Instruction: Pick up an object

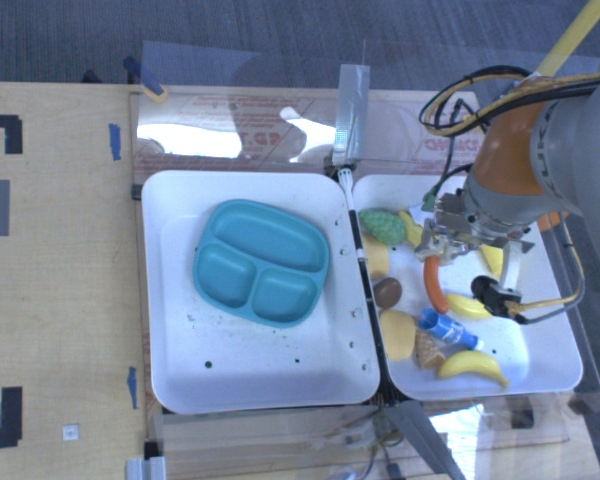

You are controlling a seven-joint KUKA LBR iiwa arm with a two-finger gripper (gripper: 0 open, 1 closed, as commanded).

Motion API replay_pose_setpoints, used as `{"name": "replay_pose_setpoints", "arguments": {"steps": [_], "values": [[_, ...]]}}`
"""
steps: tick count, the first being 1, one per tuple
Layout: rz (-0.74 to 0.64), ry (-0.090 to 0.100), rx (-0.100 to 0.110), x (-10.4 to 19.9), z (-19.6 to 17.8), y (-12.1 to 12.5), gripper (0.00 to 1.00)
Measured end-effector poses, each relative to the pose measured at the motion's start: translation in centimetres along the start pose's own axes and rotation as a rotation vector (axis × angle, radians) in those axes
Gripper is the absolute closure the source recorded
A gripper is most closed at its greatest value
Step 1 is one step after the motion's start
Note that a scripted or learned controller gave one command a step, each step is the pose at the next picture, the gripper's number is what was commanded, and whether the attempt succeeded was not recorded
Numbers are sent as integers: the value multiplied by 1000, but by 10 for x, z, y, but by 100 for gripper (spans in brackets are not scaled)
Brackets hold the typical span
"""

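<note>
Hiding behind wrist: gripper [442, 249] fingertips, over right bin [565, 368] w/ orange sausage [434, 281].

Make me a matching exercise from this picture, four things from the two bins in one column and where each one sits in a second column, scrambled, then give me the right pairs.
Column one:
1. blue three-compartment plastic tray
2. green bumpy toy vegetable
3. small round brown ball
4. curved yellow toy banana

Column two:
A. right bin, near front edge
B. left bin, middle
C. right bin, back left corner
D. right bin, beside the divider, midway

Pairs: 1-B, 2-C, 3-D, 4-A
</note>
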State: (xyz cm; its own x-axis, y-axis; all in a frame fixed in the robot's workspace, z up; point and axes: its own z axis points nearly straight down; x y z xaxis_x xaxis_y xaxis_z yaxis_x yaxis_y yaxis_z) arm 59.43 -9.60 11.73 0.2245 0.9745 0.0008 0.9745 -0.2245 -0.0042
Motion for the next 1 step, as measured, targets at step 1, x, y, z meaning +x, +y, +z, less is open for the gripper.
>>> {"name": "replay_pose_setpoints", "arguments": {"steps": [1], "values": [[60, 1, -11, 35, -88, 3, 100]]}}
